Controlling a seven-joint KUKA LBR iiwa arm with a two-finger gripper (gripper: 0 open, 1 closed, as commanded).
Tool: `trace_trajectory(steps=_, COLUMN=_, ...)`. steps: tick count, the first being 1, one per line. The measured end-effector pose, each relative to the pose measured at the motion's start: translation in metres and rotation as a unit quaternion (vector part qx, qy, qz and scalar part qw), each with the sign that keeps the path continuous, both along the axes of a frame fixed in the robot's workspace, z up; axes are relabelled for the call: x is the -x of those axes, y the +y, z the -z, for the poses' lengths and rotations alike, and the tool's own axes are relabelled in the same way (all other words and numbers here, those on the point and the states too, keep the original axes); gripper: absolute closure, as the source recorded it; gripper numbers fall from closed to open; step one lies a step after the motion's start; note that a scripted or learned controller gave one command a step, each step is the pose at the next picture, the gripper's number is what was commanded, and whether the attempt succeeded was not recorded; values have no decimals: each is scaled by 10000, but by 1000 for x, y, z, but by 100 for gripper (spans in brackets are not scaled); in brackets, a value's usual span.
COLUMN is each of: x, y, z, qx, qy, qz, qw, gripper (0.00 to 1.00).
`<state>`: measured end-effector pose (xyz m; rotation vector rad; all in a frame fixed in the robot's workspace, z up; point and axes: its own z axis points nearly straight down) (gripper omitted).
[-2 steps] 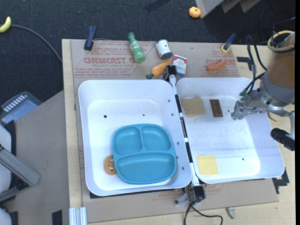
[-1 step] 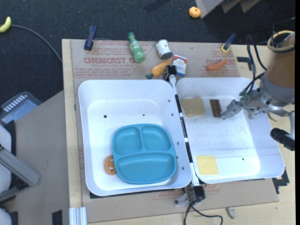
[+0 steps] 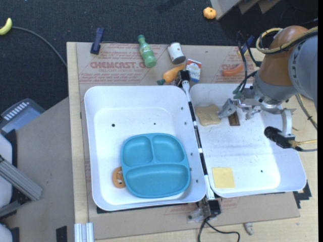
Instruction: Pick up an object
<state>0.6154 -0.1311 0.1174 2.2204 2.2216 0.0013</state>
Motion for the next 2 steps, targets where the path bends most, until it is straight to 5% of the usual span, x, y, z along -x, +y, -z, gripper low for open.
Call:
trace_trajectory(steps=1, x=-10, y=-36, z=33, qx=10, qy=0, qz=4, qw=10000, gripper=0)
trace_trajectory(steps=2, x=-11, y=-36, z=22, qx=18, qy=-16, qz=0, qw=10000, gripper=100)
